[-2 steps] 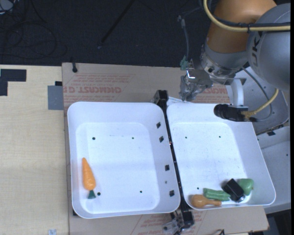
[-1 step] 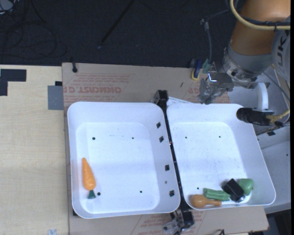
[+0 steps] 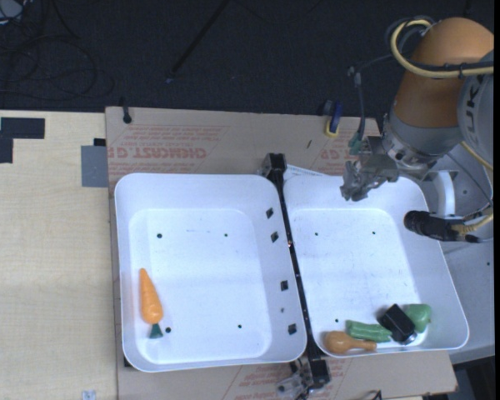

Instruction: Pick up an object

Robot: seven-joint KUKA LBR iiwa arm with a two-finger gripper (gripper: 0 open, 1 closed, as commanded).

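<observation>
Probably light, rigid plastic, the toy carrot (image 3: 150,297) wants pinching across its orange middle; whether the gripper (image 3: 356,187) is spread, I cannot tell.

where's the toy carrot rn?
The toy carrot lies in the left bin, near its front-left corner and close to the left wall, green top toward the front edge. The other toys are in the right bin.
</observation>
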